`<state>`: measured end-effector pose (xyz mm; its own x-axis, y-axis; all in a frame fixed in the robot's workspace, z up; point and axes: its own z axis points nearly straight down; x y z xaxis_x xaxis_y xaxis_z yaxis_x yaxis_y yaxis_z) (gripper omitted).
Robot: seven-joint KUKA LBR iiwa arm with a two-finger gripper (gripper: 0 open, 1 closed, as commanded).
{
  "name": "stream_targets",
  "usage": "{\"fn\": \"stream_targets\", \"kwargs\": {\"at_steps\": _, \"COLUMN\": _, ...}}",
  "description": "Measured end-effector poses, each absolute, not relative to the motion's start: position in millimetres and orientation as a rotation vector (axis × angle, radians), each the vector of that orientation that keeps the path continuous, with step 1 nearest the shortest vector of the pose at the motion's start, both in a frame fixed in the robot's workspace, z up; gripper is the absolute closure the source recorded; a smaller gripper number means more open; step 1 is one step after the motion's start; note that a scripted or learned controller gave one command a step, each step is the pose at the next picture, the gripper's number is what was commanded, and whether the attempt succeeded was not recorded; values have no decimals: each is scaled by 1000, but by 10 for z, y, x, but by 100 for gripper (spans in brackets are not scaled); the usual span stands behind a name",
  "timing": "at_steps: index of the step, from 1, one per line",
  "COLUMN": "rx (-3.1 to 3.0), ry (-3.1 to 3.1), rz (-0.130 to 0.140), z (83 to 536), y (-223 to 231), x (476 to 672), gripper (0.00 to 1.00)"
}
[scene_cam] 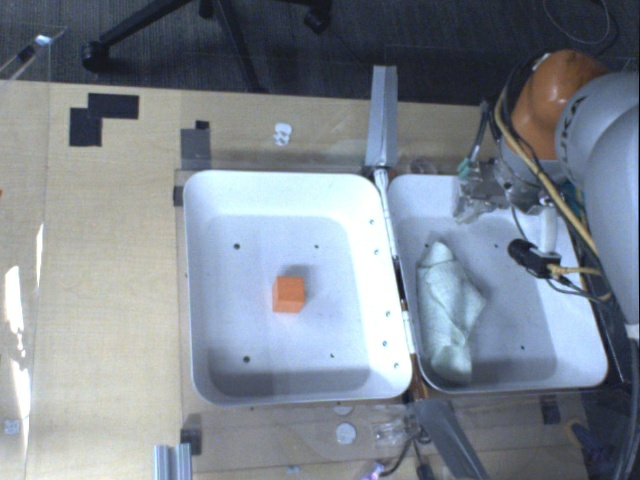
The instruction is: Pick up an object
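Observation:
A small orange cube (289, 294) lies near the middle of the left white bin (215, 258). A crumpled pale cloth (445, 306) lies along the left side of the right white bin (570, 348). My gripper (480, 196) hangs over the far edge of the right bin, above and behind the cloth, clear of both objects. Cables and the wrist body crowd around it. Nothing shows between it and the bin floor.
A metal divider post (381, 118) stands behind the seam between the bins. The grey arm with its orange band (555, 93) fills the upper right. Black tape marks (100, 116) sit on the wooden bench at far left. A chair base (210, 8) stands on the dark floor.

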<state>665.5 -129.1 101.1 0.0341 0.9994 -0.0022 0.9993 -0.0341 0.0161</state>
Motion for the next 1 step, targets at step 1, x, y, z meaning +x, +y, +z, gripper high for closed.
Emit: {"fn": "stream_targets", "kwargs": {"at_steps": 1, "rx": 2262, "ry": 2172, "rz": 8, "z": 2409, "y": -717, "x": 6702, "gripper": 100}}
